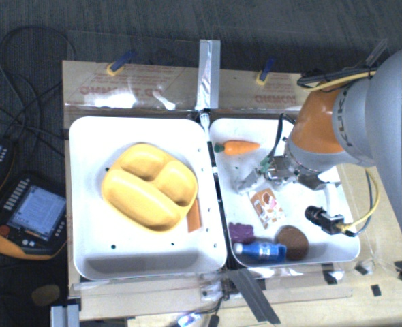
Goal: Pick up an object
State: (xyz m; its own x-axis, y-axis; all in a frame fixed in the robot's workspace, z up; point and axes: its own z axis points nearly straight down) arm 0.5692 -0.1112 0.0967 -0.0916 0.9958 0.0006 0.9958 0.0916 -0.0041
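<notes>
Fingers [255, 176] hung low, their opening impossible to tell; packet [268, 208] lay just below-right of them, long axis slanting away.

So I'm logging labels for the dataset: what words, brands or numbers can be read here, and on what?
None can be read for certain.
Red print on the clear sheet behind the bins: blurred.
Small printed packet in the right bin: pattern too small to read.
Blue bottle: no legible label.
Handheld screens at the left: too blurred.
</notes>
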